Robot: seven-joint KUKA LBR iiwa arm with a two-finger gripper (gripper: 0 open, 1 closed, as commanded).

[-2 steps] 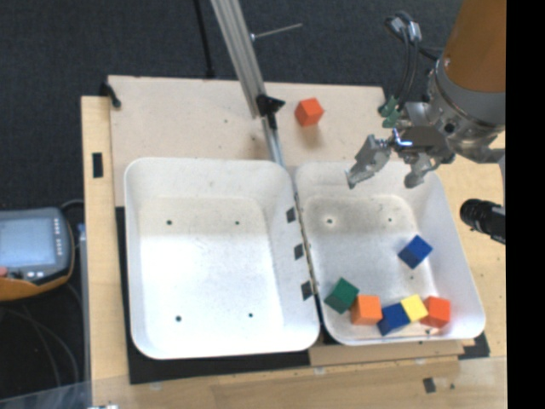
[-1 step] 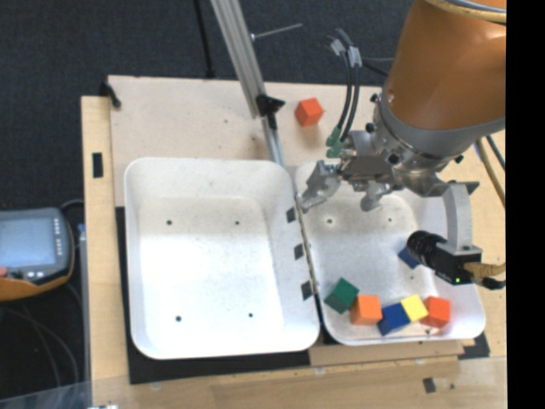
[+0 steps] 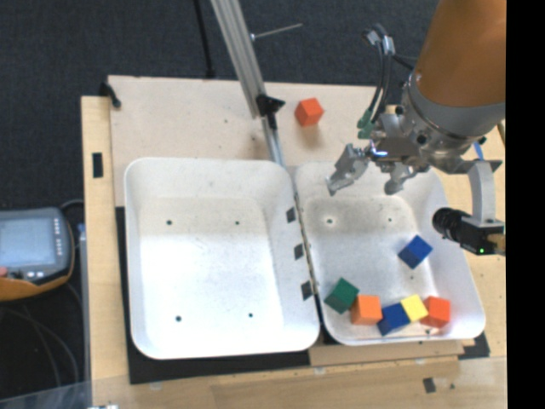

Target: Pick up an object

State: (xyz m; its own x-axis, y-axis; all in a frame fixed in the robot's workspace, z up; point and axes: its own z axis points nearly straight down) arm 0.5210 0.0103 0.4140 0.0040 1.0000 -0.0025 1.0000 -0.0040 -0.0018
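The right bin (image 3: 358,228) holds several small cubes near its front edge: a green one (image 3: 341,295), an orange one (image 3: 367,308), a blue one (image 3: 393,317), a yellow one (image 3: 414,307) and a red-orange one (image 3: 437,310). Another blue cube (image 3: 415,251) lies alone further back on the right. My gripper (image 3: 371,177) hangs over the back part of the right bin, well above the cubes. Its two fingers are spread apart with nothing between them.
The left bin (image 3: 213,254) sits beside the right one. An orange cube (image 3: 309,112) rests on the bench behind the bins. A slanted metal rail (image 3: 243,58) rises from the back between the bins. A grey device (image 3: 30,245) sits off the bench's left.
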